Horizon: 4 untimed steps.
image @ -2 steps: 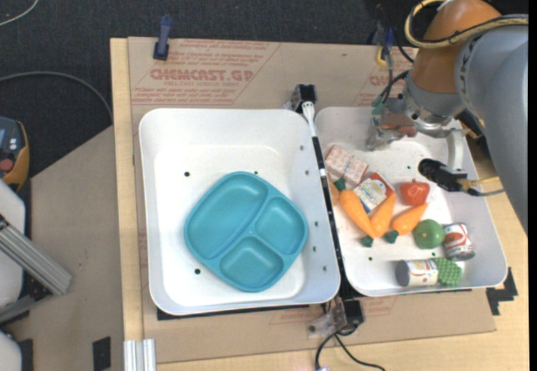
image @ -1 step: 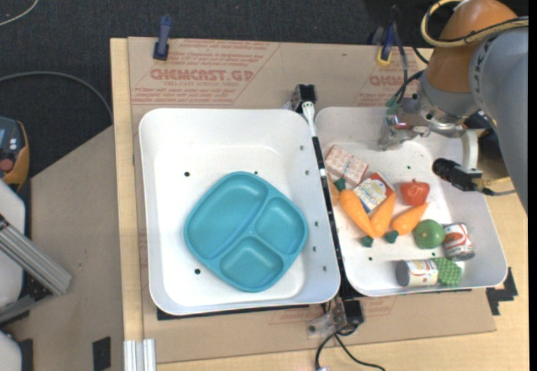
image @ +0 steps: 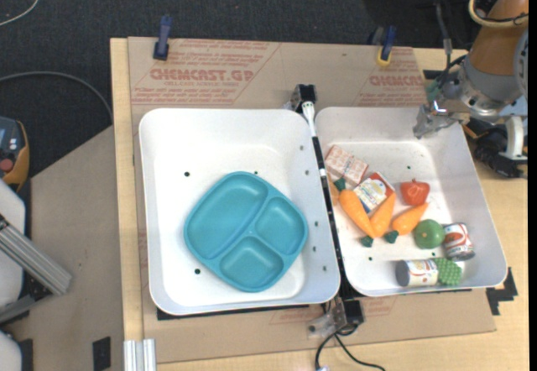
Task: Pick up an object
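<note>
My gripper (image: 431, 119) hangs over the far right corner of the right bin (image: 394, 128), apart from the objects, with nothing seen in it. The pile lies nearer the front: a pink and white box (image: 346, 165), a small carton (image: 373, 191), two orange carrots (image: 357, 211) crossing under it, a third orange piece (image: 409, 218), a red pepper (image: 414, 190), a green lime (image: 429, 233), a red and white can (image: 457, 240), a grey can (image: 417, 272) lying on its side and a green knobbly piece (image: 451, 271).
The left bin (image: 168, 159) bears a teal divided plate (image: 245, 231). A black clip (image: 305, 97) sits where the bins meet at the back. Two blue clamps (image: 162, 35) hold the brown board under the bins. Cables and dark gear lie at the right.
</note>
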Available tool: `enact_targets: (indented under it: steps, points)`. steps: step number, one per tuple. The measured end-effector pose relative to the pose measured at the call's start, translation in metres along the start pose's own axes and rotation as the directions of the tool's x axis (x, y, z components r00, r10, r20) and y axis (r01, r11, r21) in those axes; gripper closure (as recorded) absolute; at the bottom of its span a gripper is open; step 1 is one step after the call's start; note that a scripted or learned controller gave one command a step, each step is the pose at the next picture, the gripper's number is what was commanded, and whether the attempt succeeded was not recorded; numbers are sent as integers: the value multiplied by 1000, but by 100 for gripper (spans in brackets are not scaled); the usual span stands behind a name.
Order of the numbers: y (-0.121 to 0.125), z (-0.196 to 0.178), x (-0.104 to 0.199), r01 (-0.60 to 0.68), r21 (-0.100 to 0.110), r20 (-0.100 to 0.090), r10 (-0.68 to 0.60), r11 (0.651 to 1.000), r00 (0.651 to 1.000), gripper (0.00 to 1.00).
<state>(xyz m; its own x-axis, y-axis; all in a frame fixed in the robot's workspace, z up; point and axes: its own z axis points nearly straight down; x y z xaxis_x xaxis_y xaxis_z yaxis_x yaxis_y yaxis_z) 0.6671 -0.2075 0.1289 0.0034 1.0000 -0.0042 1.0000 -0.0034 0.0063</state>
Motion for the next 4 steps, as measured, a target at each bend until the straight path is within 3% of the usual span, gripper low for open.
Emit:
enact_targets:
  steps: [1,2,4]
  points:
    - [2,-73,-18,2,-5,1,-2,1000,1000,100]
    - [-3,51,-9,6,14,-7,-5,1000,1000,100]
    - [1,21,-11,6,-1,0,-6,1000,1000,100]
